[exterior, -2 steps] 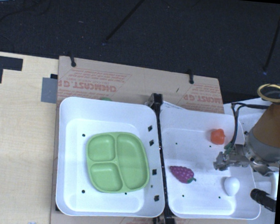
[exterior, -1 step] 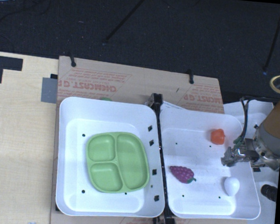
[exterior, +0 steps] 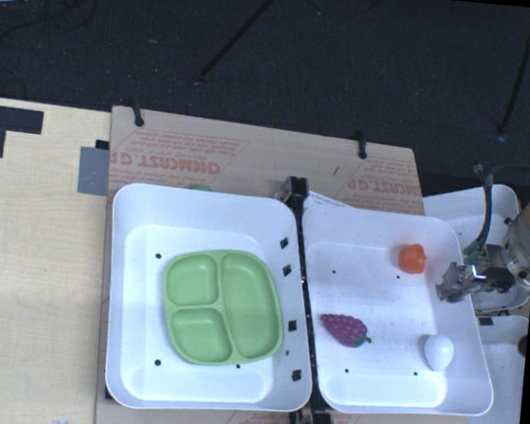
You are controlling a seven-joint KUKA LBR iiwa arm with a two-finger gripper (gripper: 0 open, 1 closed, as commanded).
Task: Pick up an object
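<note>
A gripper (exterior: 455, 281) is seen at the right edge of the right bin (exterior: 358, 400) — whether its jaws are spread or pressed together cannot be told. Three objects are spread across that bin: an orange ball (exterior: 413, 259) near the gripper, purple grapes (exterior: 344, 329) toward the middle, a white egg (exterior: 438, 352) by the right wall. A green divided plate (exterior: 223, 306) is held in the left bin (exterior: 140, 240).

You see a dark carpeted floor (exterior: 264, 46) with thin black cables (exterior: 237, 34) beyond a pale wooden bench top (exterior: 24, 266), where a printed brown cardboard sheet (exterior: 251, 163) lies.
</note>
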